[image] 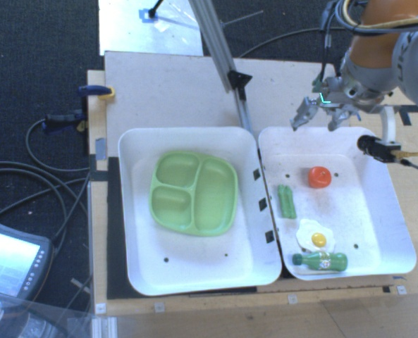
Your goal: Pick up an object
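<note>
The right bin [378, 210] holds a red tomato-like piece [319, 177], a green stick-shaped piece [287, 201], a fried egg toy [314, 236] and a green bottle [321, 261] lying on its side. My gripper [316, 117] hangs above the bin's far edge, up and slightly left of the red piece. Its two fingers are spread apart with nothing between them.
The left bin [134, 189] holds a green divided plate [194, 193]. A grey metal pole [216, 41] slants across the bench to the gap between the bins. Cables and a clamp lie left of the bench.
</note>
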`<state>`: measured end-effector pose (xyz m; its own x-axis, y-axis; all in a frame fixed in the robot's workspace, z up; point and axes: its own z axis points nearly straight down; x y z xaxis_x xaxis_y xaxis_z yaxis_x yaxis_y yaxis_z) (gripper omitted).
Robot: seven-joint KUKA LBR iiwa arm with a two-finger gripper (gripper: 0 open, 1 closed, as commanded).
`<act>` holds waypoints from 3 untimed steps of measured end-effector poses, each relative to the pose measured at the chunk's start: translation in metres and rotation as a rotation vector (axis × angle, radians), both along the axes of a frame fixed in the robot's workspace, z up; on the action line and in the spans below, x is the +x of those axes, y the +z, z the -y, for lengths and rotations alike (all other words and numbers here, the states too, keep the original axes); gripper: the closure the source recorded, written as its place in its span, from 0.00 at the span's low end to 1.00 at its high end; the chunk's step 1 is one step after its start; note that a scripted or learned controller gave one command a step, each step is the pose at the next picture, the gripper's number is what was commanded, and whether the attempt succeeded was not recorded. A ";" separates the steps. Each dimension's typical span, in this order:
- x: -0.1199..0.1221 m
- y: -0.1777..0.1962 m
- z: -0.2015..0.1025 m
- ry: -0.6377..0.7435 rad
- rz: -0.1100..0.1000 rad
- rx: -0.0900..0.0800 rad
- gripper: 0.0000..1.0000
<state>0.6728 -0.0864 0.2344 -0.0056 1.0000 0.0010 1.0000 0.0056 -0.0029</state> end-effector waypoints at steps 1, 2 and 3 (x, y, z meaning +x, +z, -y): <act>0.001 0.003 0.000 0.001 0.004 -0.001 0.00; 0.001 -0.040 0.004 -0.004 0.000 -0.002 0.00; -0.007 -0.099 0.009 -0.005 -0.002 -0.001 0.00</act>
<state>0.6661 -0.0954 0.1359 -0.0003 1.0000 -0.0002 1.0000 0.0003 -0.0047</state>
